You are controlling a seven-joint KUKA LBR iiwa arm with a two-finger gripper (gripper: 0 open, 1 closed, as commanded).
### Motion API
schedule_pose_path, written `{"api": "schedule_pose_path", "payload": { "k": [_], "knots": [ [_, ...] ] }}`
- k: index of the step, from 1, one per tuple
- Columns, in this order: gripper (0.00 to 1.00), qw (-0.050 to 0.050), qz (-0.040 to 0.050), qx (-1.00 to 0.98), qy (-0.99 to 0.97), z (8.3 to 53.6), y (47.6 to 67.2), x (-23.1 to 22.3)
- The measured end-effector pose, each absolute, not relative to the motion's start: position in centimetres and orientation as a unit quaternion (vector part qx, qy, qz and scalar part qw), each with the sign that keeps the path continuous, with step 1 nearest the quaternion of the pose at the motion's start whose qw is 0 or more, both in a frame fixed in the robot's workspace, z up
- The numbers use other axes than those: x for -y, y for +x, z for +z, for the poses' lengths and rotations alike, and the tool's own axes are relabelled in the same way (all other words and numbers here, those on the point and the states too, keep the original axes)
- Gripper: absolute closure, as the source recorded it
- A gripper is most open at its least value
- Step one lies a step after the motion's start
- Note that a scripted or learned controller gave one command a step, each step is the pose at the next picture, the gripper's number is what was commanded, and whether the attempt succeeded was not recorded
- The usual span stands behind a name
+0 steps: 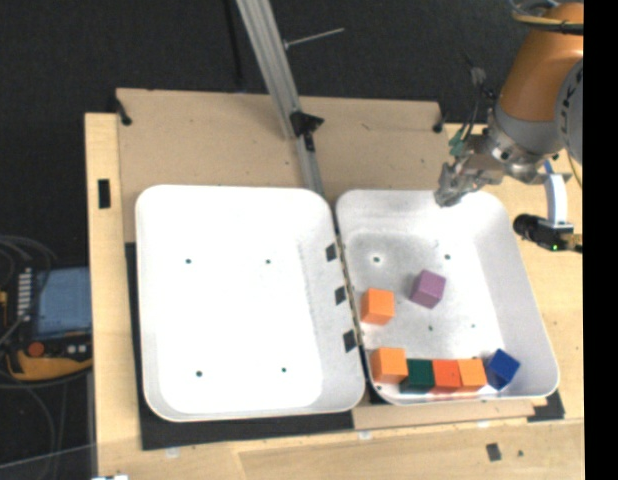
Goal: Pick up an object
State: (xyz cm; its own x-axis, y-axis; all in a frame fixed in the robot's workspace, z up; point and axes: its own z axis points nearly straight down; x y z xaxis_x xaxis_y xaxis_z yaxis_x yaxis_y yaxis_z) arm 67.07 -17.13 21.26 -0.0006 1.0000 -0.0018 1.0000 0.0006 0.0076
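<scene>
The right bin [489, 230] holds several small blocks. A purple block [427, 288] lies near its middle, with an orange block [377, 306] to its left. Along the front wall stand an orange block [390, 364], a dark green block [420, 375], two more orange blocks [459, 374] and a blue block [502, 367]. My gripper [451, 192] hangs over the bin's far edge, well behind the purple block, with nothing seen between its fingers.
The left bin [239, 298] sits beside the right one, joined by dark clips [341, 293]. A slanted metal rail [279, 78] rises behind the bins. A blue device [61, 303] with cables lies off the bench's left side.
</scene>
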Motion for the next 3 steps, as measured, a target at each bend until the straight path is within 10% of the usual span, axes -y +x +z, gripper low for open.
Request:
{"api": "schedule_pose_path", "payload": {
  "k": [3],
  "knots": [
    [1.0,-0.001,-0.0006,-0.709,0.705,25.7,63.9,5.8]
  ]
}}
